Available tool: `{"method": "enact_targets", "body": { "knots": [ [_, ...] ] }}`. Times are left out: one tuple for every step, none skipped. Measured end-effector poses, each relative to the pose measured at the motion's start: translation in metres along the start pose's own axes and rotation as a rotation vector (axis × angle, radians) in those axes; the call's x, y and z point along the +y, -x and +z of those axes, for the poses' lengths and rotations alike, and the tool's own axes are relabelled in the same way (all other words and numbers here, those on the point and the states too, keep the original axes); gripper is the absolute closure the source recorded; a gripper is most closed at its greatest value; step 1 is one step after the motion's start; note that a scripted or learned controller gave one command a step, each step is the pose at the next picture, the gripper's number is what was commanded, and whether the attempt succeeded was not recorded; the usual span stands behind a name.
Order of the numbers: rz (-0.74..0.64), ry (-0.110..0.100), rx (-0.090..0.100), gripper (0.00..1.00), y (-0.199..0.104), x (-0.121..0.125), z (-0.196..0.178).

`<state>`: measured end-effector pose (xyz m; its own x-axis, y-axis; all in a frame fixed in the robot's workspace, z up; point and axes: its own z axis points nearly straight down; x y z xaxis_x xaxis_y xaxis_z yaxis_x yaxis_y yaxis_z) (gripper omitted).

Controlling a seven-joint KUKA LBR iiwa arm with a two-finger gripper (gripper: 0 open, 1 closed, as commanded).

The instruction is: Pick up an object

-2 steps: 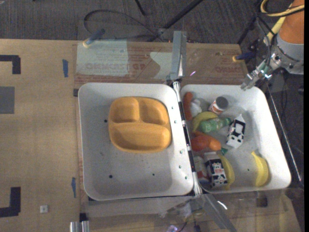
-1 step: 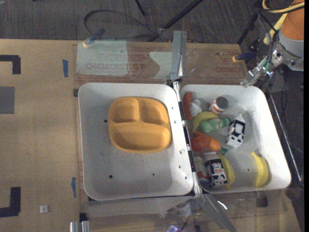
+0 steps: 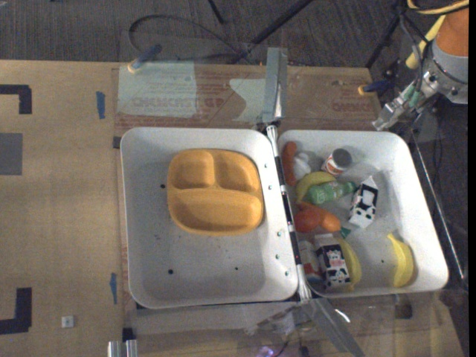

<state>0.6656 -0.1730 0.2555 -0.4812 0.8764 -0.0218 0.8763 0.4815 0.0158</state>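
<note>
My gripper [image 3: 393,111] hangs at the upper right, above and just beyond the far right corner of the right bin [image 3: 416,192]. Nothing shows between its fingers. In that bin lie a yellow banana [image 3: 402,259] at the front right, a black-and-white milk carton [image 3: 364,203] in the middle, a second carton [image 3: 333,263] at the front, a green bottle [image 3: 332,193], a carrot [image 3: 318,219], another banana [image 3: 312,181], a small can [image 3: 340,160] and an orange sausage-like piece [image 3: 288,161] by the left wall.
The left bin [image 3: 149,266] holds an orange divided plate [image 3: 215,190] in its far half. A metal divider bar [image 3: 272,95] runs between the bins. Blue tape marks and a clear sheet lie on the wooden bench behind them. Cables trail at the top right.
</note>
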Motion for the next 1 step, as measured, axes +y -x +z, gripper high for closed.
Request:
{"method": "enact_targets", "body": {
  "knots": [
    [-0.284, -0.007, 0.015, 1.0, 0.0436, -0.0264, -0.0209]
  ]
}}
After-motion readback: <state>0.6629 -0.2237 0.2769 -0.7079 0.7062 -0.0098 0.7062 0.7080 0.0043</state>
